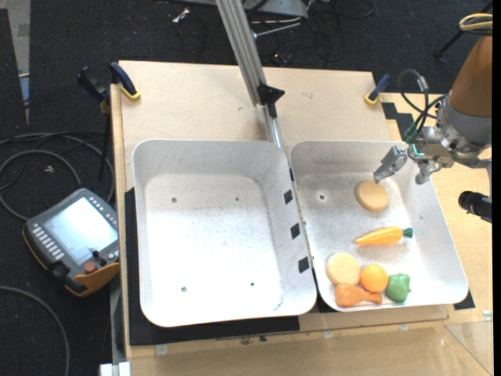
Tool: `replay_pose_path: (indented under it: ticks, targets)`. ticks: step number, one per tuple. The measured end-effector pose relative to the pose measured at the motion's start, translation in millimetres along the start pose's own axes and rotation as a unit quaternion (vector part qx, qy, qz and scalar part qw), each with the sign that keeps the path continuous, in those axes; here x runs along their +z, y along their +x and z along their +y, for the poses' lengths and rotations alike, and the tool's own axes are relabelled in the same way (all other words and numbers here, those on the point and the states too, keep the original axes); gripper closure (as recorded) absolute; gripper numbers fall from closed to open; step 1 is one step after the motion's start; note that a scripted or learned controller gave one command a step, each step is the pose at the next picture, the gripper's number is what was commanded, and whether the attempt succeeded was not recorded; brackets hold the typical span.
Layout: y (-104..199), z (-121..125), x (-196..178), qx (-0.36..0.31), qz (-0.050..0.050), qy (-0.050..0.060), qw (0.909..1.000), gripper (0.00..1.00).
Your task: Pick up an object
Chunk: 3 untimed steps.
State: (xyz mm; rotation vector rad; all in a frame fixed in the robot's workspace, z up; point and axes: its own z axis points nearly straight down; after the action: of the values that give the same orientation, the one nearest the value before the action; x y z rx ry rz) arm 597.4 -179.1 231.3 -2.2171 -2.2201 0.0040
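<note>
Camera view: unlabelled carrot, fingers apart.

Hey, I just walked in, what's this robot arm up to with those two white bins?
The arm reaches in from the right, its hand open and holding nothing, hovering above the right bin near a pale round piece. A toy carrot, an orange and a green pepper lie nearer the front. Nothing is picked up yet.

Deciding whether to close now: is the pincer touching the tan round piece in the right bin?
Cannot tell. In the camera view the pincer sits just above the tan round piece; one fingertip nearly overlaps its edge, so height is unclear.
</note>
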Motion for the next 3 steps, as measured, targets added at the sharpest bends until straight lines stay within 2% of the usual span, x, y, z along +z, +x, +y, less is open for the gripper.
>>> replay_pose_path:
  ticks: [1, 3]
  targets:
    - [0, 1, -3, 0.000, -0.001, -0.002, 1.0000, 0.00]
    - [-10, -6, 98, 0.001, 0.000, 0.000, 1.0000, 0.00]
